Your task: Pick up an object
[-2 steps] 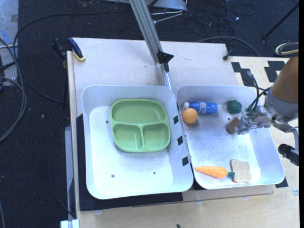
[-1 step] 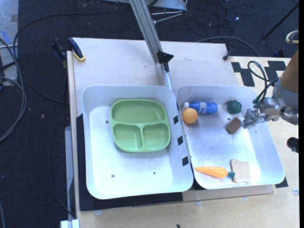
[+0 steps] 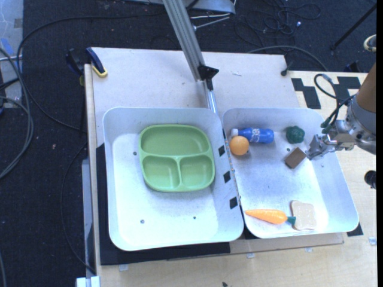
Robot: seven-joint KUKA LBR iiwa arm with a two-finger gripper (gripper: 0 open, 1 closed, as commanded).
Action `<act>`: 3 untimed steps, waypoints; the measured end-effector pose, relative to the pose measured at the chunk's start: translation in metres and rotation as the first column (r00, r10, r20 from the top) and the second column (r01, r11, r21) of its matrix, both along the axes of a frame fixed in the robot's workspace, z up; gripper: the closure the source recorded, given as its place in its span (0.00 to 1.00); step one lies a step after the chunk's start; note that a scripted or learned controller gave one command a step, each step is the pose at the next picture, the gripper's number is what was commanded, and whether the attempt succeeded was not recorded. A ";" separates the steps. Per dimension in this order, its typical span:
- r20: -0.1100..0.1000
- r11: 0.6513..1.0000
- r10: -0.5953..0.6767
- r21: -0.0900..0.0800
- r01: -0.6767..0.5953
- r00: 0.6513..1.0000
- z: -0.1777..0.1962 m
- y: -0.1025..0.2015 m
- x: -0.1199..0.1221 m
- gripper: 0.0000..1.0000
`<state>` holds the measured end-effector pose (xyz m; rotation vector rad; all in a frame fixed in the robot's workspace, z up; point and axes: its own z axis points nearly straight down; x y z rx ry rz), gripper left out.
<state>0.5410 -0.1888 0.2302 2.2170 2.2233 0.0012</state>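
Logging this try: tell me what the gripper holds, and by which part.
Cannot be told: the gripper sits beside the brown block, but nothing visibly sits in it.

You've got two white bins (image 3: 119,220). Left bin: pale green divided tray (image 3: 177,158). Right bin: orange ball (image 3: 239,146), blue bottle (image 3: 257,136) with white cap, dark green lump (image 3: 294,134), brown block (image 3: 295,158), orange carrot (image 3: 267,216) with green tip, tan bread slice (image 3: 304,214).

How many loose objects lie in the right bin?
6: blue bottle and orange ball at the far left, green object far right, brown block by the gripper, carrot and bread slice at the near edge.
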 end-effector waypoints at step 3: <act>-0.004 1.000 0.000 0.001 0.000 1.000 0.000 0.141 -0.033 1.00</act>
